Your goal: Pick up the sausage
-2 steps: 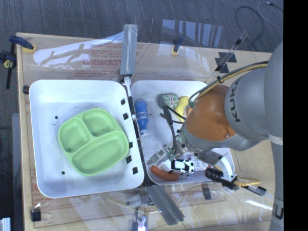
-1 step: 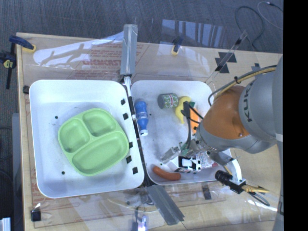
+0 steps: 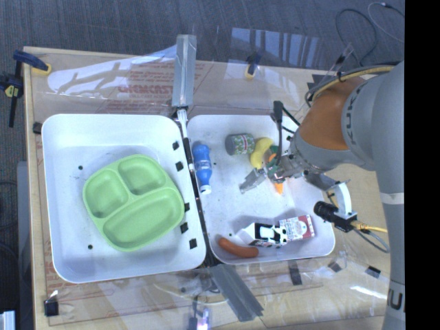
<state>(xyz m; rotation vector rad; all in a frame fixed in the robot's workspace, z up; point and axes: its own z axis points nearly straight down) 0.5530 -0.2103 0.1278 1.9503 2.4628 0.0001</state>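
The sausage (image 3: 238,247), reddish brown, lies at the front edge of the right bin (image 3: 227,212), just left of a milk carton (image 3: 283,231). My gripper (image 3: 265,177) hovers over the middle of that bin, well behind the sausage and apart from it. It stands open, with one grey finger (image 3: 250,180) pointing to the lower left and nothing held between the two. The grey arm with its orange band (image 3: 324,124) comes in from the right.
A blue bottle (image 3: 201,165) lies by the right bin's left wall. A green can (image 3: 240,144), a yellow fruit (image 3: 261,151) and a small orange piece (image 3: 278,185) sit close to the gripper. The left bin (image 3: 62,143) holds a green divided plate (image 3: 134,201).
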